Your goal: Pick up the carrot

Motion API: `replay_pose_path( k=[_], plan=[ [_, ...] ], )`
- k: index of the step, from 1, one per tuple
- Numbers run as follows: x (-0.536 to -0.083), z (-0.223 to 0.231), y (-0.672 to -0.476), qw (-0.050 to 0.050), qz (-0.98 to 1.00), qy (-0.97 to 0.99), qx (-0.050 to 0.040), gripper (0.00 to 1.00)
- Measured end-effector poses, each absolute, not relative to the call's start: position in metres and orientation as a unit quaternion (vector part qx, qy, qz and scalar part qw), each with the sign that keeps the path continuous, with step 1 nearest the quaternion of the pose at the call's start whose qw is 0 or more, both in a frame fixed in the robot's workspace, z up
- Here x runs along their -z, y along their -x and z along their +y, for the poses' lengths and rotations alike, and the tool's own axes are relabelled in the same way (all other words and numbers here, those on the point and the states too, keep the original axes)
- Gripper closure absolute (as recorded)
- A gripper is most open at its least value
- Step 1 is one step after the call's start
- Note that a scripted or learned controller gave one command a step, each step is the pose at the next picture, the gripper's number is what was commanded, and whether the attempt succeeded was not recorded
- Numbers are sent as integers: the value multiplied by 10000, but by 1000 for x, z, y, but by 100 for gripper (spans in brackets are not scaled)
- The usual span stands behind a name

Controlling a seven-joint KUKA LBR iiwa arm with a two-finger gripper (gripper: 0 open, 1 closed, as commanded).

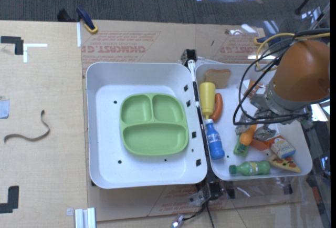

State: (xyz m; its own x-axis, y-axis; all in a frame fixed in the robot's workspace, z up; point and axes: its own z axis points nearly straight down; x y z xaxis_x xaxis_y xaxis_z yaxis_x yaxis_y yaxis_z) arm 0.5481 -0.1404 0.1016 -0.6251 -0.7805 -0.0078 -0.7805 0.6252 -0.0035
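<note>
Mostly hidden under the arm (302,72), tool (261,128) over carrot (245,138), grip state unclear.

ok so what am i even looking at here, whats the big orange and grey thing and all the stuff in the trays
One camera above a bench looks down at a slant. The orange and grey thing is a robot arm reaching in from the right; its gripper hangs over the right white bin. That bin holds toy food: a carrot just below the gripper, a yellow bottle, a sausage, a blue bottle, a green bottle, a pizza slice and a bread slice. The left white bin holds a green divided plate. I cannot tell whether anything is held.
</note>
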Motion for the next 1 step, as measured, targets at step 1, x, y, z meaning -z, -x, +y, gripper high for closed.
replay_pose_path(
  k=[1],
  plan=[
    [-153, -122, -573, 33, 9777, 2099, 3, 100]
  ],
)
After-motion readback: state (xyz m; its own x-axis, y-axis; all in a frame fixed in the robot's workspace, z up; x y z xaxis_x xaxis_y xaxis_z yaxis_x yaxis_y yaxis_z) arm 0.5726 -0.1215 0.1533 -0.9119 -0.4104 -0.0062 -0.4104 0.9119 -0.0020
